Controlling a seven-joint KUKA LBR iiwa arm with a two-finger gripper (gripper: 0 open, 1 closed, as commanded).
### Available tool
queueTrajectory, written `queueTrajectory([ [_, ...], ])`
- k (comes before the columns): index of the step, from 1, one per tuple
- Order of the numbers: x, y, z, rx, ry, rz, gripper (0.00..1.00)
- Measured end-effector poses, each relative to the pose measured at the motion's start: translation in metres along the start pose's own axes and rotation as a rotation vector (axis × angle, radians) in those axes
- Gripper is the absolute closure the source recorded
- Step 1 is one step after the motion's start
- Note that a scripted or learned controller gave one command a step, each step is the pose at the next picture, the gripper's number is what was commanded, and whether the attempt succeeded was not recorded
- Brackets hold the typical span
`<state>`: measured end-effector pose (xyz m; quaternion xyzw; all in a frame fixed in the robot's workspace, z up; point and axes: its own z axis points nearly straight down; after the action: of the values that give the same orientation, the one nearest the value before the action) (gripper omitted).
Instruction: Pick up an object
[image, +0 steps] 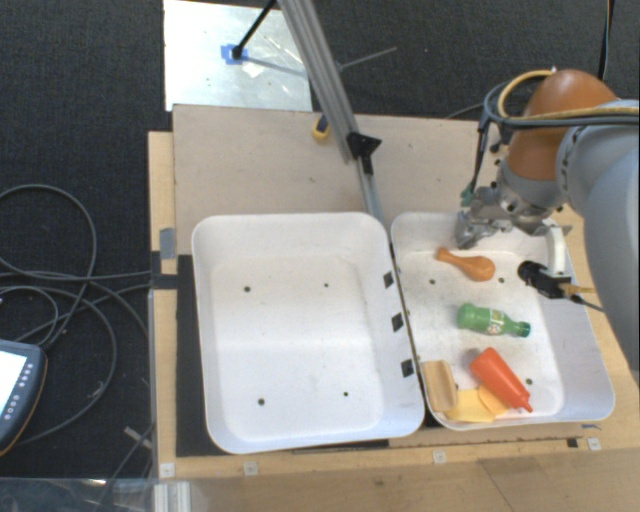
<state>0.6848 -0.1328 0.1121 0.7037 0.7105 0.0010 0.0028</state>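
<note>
The gripper (470, 236) hovers above the right bin (590, 400); finger state cannot be told. The green bottle (492, 321) carries an unreadable label.

No text, number or brand can be read anywhere in the view. The green bottle (492, 321) in the right bin (585, 370) carries a pale label around its middle, but whatever is printed there is too small and blurred to make out. The handheld device (15, 385) at the left edge shows a lit screen, washed out to plain white, with no legible characters on it.
</note>
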Motion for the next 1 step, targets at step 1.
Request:
queueTrajectory([
  [1, 0.0066, 0.0041, -0.0473, -0.002, 0.002, 0.003, 1.0],
])
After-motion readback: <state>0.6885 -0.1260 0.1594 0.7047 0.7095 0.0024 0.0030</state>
